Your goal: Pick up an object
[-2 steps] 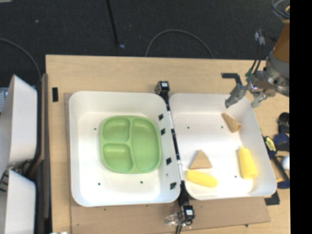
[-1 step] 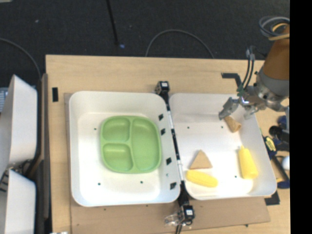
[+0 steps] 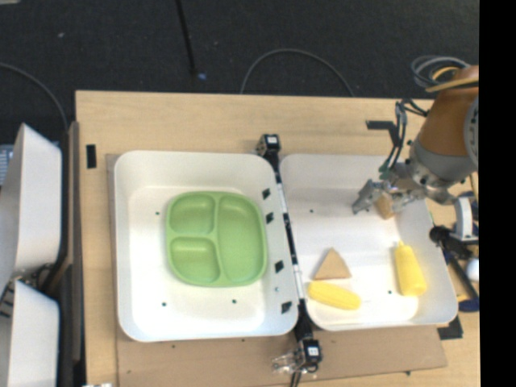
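Note:
My gripper (image 3: 377, 198) hangs over the upper right part of the right bin (image 3: 322, 184), below the arm's orange band. A small tan piece (image 3: 385, 208) shows right under the gripper; whether it is held or just lies beneath I cannot make out. Lower in the same bin lie a tan wedge (image 3: 331, 265), a yellow oblong object (image 3: 334, 296) just below the wedge, and a second yellow oblong object (image 3: 409, 270) near the right wall. All three lie apart from the gripper.
The left bin (image 3: 137, 216) holds a green divided plate (image 3: 216, 238) at its middle. A divider with black clips (image 3: 282, 232) separates the two bins. Cables and black fittings (image 3: 451, 244) crowd the right bin's right side.

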You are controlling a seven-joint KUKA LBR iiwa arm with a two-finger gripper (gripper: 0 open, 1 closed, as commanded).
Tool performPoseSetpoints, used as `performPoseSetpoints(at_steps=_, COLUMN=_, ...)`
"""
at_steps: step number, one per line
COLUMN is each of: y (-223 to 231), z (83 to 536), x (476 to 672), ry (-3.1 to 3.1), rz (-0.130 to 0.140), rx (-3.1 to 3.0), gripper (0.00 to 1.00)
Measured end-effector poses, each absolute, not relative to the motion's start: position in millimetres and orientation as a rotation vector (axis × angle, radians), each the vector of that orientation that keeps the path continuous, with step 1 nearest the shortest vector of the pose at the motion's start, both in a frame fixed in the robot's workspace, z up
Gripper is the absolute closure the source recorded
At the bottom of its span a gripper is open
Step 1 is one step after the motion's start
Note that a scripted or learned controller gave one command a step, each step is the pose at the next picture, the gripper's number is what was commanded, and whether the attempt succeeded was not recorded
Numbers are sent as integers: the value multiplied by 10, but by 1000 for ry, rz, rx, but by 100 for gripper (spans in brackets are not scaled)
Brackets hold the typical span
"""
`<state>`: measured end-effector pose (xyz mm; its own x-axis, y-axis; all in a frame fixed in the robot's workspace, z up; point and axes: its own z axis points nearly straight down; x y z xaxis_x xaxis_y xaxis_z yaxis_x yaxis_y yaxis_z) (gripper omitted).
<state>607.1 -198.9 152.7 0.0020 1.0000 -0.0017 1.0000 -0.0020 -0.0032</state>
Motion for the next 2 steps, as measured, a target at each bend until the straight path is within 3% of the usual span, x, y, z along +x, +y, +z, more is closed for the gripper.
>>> performPoseSetpoints(at_steps=1, y=-2002, z=1002, x=6065, ry=-2216, rz=5, rx=-2226, gripper=0)
performPoseSetpoints(at_steps=2, y=-2013, z=1152, x=6087, ry=-2219, rz=-3, rx=-2233, gripper=100)
